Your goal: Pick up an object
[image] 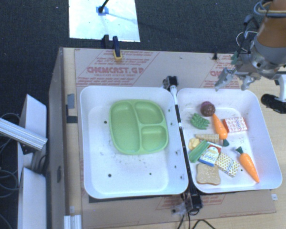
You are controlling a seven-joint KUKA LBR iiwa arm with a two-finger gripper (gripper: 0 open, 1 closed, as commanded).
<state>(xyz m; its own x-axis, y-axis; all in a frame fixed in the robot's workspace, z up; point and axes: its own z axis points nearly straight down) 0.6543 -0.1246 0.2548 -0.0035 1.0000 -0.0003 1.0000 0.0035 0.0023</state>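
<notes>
My gripper [234,80] hangs above the far rim of the right bin [269,149], its two fingers spread open with nothing between them. Below it, in the right bin, lie several toy foods: a dark red ball [208,109], a green leafy piece [199,121], an orange carrot [219,126], a pink-and-white packet [235,124], a second carrot [248,164], a slice of toast [208,174] and a small colourful box [210,155]. The nearest item, the dark red ball, sits to the left of and nearer than the gripper.
The left bin [97,171] holds a green sectioned tray [138,127]. A black divider strip [180,128] runs between the bins. The arm's orange band [275,30] is at the upper right. Cardboard [133,68] lies behind the bins.
</notes>
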